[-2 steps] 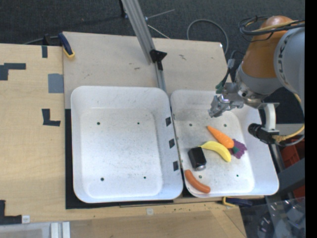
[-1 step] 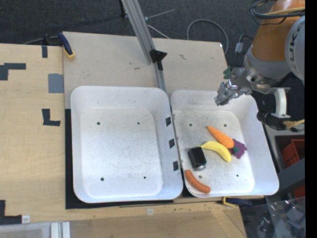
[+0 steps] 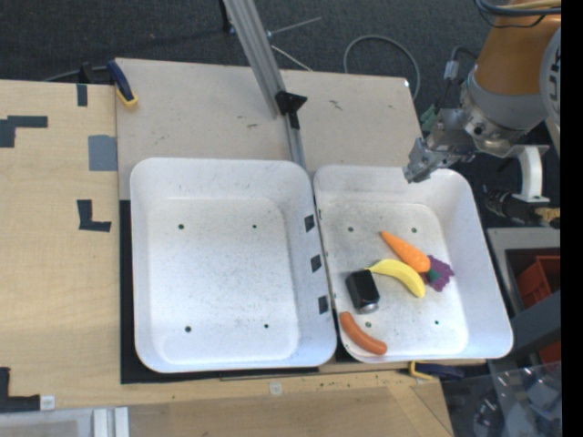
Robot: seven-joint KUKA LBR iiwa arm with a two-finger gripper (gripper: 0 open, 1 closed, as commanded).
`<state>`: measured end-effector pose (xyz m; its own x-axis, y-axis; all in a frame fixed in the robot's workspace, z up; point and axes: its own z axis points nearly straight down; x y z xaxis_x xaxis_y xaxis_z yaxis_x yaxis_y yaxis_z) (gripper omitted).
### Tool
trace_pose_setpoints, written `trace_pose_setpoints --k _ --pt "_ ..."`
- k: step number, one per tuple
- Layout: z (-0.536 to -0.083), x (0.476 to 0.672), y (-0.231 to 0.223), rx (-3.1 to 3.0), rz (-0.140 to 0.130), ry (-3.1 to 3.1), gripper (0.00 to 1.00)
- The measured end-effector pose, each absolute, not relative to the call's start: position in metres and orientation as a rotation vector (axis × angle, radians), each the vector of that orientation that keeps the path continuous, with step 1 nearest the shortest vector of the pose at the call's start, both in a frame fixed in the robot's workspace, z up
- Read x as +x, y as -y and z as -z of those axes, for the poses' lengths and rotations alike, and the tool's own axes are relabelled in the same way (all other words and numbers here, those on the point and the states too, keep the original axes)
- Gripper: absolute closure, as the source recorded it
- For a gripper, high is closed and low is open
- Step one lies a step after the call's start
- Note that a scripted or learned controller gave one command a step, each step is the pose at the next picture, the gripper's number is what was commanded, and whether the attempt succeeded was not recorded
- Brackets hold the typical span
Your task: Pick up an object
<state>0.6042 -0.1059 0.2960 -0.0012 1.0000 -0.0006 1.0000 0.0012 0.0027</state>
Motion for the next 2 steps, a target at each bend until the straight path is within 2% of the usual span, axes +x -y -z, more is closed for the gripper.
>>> trace_pose_setpoints --k 2 --pt "-0.272 0.554 0.019 2.22 0.005 -2.229 1.0"
